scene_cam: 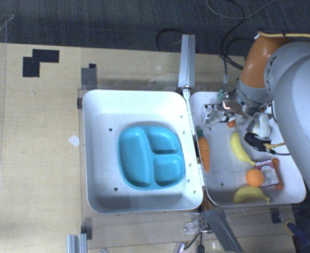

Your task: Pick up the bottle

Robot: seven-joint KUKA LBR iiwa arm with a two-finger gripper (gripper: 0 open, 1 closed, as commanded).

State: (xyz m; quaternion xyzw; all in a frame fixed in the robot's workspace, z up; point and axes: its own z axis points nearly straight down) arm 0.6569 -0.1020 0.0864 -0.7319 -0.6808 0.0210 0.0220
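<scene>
Two bins sit side by side on the worktop [39, 141]: the left bin [99, 194] holds a divided tray [149, 157] near its middle, and the right bin [218, 186] holds the loose items. In the right bin a carrot [204, 153] lies along the left wall, a banana [239, 147] lies near the middle, and an orange [255, 177] sits nearer the front, with a packet [270, 174] just right of it and a second banana [251, 194] just in front. The arm [286, 73] reaches in from the right over the back of the right bin, its gripper [224, 109] near the back wall.
</scene>
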